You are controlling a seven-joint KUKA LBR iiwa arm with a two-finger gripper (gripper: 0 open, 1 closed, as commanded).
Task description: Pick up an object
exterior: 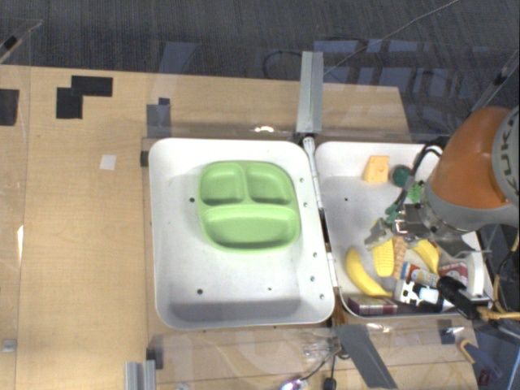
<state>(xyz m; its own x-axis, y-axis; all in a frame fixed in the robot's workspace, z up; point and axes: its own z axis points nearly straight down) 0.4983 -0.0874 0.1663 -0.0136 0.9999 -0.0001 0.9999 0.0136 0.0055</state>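
Note:
My gripper (pixel 390 232) hangs low over the right bin (pixel 345 189), just above a yellow corn cob (pixel 383 258). Its two fingers stand open, and I see nothing held between them. A banana (pixel 362 273) lies left of the corn, and another yellow piece (pixel 426 254) lies to its right. An orange-yellow block (pixel 375 169) and a small dark green item (pixel 400 174) rest near the bin's far wall. The arm's orange band (pixel 471 169) hides part of the bin's right side.
The left bin (pixel 171 218) holds a green divided plate (pixel 246 203). Several small packaged items (pixel 422 292) crowd the right bin's near right corner. A metal rail (pixel 309 88) runs back from between the bins.

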